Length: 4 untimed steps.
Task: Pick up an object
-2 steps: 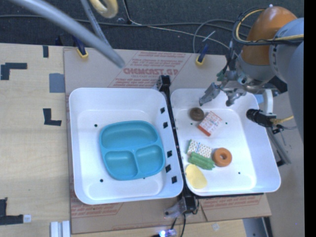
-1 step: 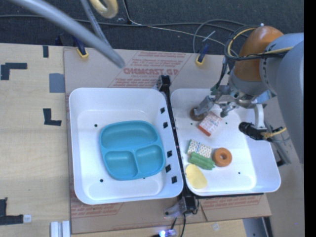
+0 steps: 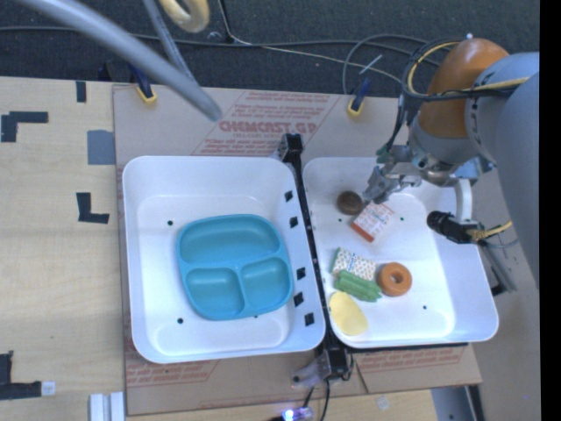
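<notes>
Two shallow white bins sit side by side on the counter, seen from a camera fixed above at a slant. The left bin (image 3: 140,235) holds a blue divided plate (image 3: 234,266). The right bin (image 3: 456,296) holds the small things: a round brown object (image 3: 350,203) near the back, a red and white packet (image 3: 373,222) just beside it, a pale patterned packet (image 3: 351,260), a green bean-shaped piece (image 3: 357,286) touching it, an orange ring doughnut (image 3: 394,279) just to the right, and a yellow lemon-like piece (image 3: 348,314) at the front.

The grey arm with its orange band reaches in from the right, and the gripper (image 3: 382,185) hangs over the back of the right bin, pointing down. It sits directly above the red and white packet, at that packet's far upper corner, with the brown object just to its left. The packet's long axis runs on a diagonal, from lower left to upper right. Whether the gripper is open or closed I cannot tell; nothing is visibly held. A short drop toward the packet looks like the likely move.
</notes>
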Each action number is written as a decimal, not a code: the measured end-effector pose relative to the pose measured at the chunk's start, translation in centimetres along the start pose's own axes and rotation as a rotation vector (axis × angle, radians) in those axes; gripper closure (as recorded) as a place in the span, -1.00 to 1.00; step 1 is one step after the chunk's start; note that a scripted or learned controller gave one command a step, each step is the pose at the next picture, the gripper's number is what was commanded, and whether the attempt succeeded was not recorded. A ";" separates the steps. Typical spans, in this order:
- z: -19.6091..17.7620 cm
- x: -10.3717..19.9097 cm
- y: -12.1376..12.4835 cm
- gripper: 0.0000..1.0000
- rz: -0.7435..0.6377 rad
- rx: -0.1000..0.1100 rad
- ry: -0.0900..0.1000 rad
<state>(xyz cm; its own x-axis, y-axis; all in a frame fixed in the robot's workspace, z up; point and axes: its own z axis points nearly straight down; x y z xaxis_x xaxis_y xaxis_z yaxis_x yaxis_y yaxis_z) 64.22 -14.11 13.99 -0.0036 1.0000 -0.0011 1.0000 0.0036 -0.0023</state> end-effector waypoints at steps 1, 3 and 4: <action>-6.0 -0.4 -0.6 1.00 0.003 -0.006 0.001; -9.7 5.5 -0.5 1.00 0.000 -0.001 0.001; -9.9 10.0 -1.9 1.00 -0.001 0.000 0.002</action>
<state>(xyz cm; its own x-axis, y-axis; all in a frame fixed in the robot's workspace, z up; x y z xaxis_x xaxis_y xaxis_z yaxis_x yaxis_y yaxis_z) 62.34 -4.06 23.89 -0.0043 1.0000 0.0005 1.0000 0.0043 -0.0023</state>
